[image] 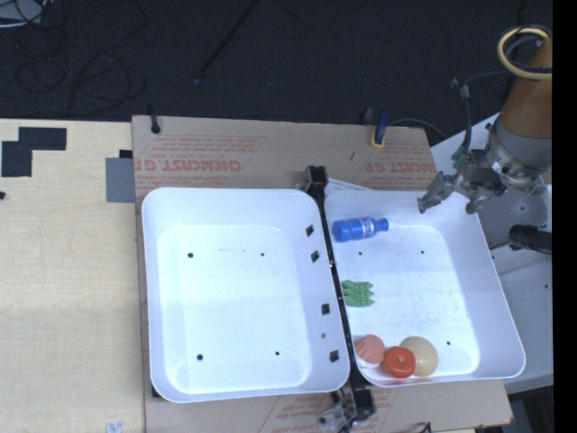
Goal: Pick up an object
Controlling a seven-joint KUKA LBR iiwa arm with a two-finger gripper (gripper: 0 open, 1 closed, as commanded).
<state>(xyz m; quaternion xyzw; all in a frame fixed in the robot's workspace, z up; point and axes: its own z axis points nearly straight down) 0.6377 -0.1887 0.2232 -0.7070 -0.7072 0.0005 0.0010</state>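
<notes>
Camera view: arm parked at three o'clock, beyond the right bin's far corner.

Gripper (455,189) hangs over the worktop (63,269) just off the right bin (491,269) at its one o'clock corner, its two fingers (433,195) spread wide with nothing between them; blue bottle (360,228) lies on its side at the bin's eleven o'clock; green pod-like piece (358,293) rests by the nine o'clock wall; at six o'clock a pink piece (369,347), a red round piece (398,362) and a tan ball (421,354) cluster, touching; left bin (153,242) sits beside it, the rims meeting.
</notes>
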